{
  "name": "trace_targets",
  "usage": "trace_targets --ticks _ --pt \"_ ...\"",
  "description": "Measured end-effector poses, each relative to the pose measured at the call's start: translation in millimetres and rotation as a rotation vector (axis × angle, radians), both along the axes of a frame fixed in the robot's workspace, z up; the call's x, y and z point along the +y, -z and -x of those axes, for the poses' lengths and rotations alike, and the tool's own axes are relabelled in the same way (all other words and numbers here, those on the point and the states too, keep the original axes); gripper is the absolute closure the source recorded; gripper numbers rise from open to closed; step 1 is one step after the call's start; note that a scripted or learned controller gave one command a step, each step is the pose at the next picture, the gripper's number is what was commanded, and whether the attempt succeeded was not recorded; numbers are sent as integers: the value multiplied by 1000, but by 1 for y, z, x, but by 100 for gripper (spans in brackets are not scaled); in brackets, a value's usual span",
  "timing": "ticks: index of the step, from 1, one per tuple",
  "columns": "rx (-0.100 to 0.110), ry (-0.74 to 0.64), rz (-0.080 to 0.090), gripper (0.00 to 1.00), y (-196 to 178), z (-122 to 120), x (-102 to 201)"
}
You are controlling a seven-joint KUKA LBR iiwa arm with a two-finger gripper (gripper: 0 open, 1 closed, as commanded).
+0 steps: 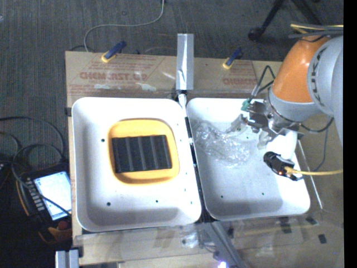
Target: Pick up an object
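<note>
Object: a crumpled clear plastic wrap (223, 144) is seen lying on the floor of the right bin (251, 197), in its upper left part, near the wall shared with the left bin.
Wrap, relation to gripper: the wrap's right end is seen just beside the gripper; contact cannot be told, and nothing is shown between the fingers.
Gripper: the gripper (257, 128) is placed low over the upper middle of the right bin, just right of the wrap; whether the claw is released or clenched cannot be told, since the tips are blurred against the white bin.
Arm: the arm (312, 82) is seen reaching in from the right, its orange band above the wrist; a yellow cable (318, 173) is run from a black fitting below the wrist out to the right.
Left bin: the left bin (89, 205) is occupied by a yellow tray (144, 130) with a black ribbed insert (141, 153), laid flat near the bin's middle, well apart from the wrap.
Bench: both bins are set on a brown board (128, 74), held by two blue-and-yellow clamps (113, 51) at its far edge.
Floor: a tablet (50, 193) with cables is seen on the carpet left of the bench.
</note>
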State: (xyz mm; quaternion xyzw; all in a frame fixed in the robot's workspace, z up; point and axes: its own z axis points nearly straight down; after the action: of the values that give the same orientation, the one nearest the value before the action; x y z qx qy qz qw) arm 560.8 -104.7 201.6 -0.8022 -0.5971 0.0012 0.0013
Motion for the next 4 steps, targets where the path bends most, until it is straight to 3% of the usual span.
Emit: trace_targets --ticks 1,2,3,4 --pt "0 -17 3 0 40 -11 -64" --pt "-2 20 2 0 -52 39 -47" --pt "0 18 1 0 -30 34 20" --pt "0 -81 3 0 20 -17 -27"
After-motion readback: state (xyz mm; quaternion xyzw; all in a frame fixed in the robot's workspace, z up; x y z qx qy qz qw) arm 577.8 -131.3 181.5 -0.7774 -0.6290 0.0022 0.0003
